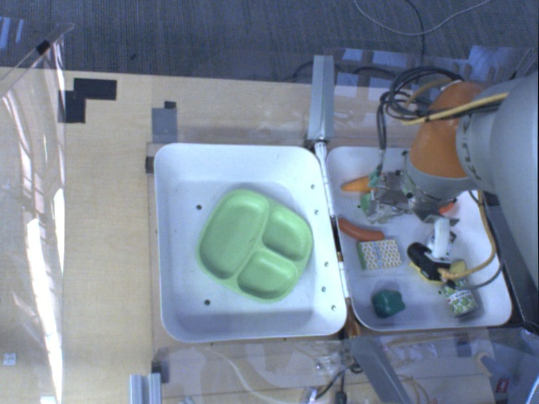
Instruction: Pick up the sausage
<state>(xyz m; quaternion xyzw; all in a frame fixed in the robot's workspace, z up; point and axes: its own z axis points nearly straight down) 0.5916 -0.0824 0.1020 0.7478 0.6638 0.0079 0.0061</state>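
You are hovering the gripper [389, 199] just above the red-brown sausage [360, 228], lying at the right bin's [497, 310] left edge; finger state can't be told. Try descending centred over its middle.

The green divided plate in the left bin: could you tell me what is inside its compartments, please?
Nothing lies in the three compartments of the green plate; all show bare green. What lies under it in the left bin is covered.
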